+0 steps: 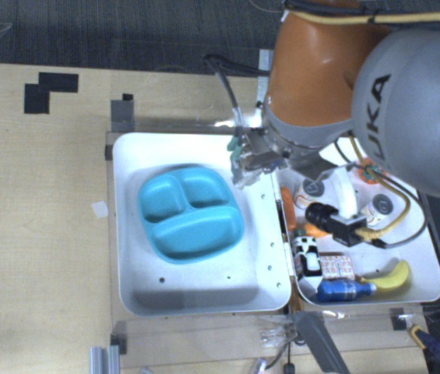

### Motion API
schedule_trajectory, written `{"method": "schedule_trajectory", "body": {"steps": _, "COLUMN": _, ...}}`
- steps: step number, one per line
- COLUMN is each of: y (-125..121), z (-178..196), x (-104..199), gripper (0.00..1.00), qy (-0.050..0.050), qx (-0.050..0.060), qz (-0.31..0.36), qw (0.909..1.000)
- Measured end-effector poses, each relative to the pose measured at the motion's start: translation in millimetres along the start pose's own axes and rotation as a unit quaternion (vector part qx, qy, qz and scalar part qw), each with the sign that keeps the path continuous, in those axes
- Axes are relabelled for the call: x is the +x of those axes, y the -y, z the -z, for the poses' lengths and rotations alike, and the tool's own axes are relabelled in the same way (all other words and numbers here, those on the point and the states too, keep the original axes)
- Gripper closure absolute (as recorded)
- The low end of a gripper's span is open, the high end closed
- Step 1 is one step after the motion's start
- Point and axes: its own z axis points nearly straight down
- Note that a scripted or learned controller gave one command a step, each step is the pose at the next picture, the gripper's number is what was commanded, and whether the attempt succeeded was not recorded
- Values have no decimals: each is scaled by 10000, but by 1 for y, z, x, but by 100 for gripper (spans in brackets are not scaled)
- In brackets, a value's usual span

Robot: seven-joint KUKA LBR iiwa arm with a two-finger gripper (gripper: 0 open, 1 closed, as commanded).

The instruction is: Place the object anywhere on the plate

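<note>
Hovered at left bin's right rim: gripper, grasp state impossible to tell. Blue plate bare; placing apparently undone. Banana near right bin's front corner.

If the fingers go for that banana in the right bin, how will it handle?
The banana is curved and smooth-skinned, so it may pivot or slip in a narrow grasp. It lies against the bin wall beside a blue bottle, so a push would probably jam it rather than roll it. It looks light and probably fairly stiff; whether it is real or plastic is unclear.
</note>
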Motion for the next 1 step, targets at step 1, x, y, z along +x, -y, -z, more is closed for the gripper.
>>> {"method": "schedule_trajectory", "body": {"steps": 1, "y": 58, "z": 33, "x": -58, "gripper": 100, "qy": 3, "qx": -6, "qz": -636, "qw": 9980}}
